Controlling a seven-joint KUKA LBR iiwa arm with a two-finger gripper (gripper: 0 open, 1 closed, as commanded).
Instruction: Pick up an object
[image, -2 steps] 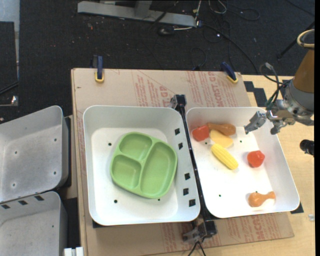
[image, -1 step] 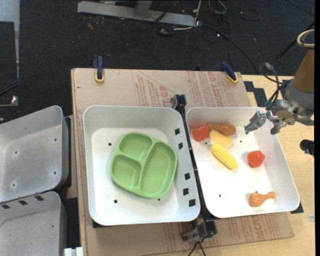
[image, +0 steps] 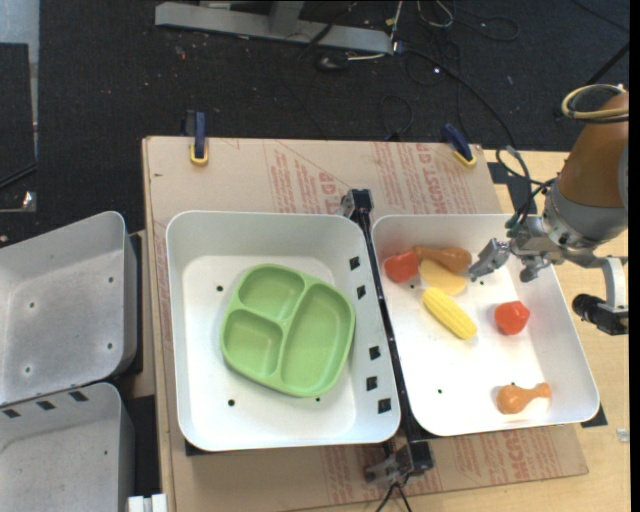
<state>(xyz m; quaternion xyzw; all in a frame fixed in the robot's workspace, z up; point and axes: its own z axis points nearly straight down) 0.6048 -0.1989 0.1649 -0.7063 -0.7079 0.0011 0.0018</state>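
My gripper (image: 497, 258) hovers, fingers spread and empty, beside the crowded sausage (image: 446, 258), potato (image: 441, 279) and corn (image: 449, 313); closing here, I risk nudging them apart instead of gripping one.

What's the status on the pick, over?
Pincer above right white bin, nothing visibly held. Nearest: pale yellow plastic food piece and yellow plastic corn cob, both lying in bin. Nothing blocking.

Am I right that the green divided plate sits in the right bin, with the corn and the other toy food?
Not quite. The camera view shows the green divided plate in the left bin. The corn and other toy food lie in the right bin.
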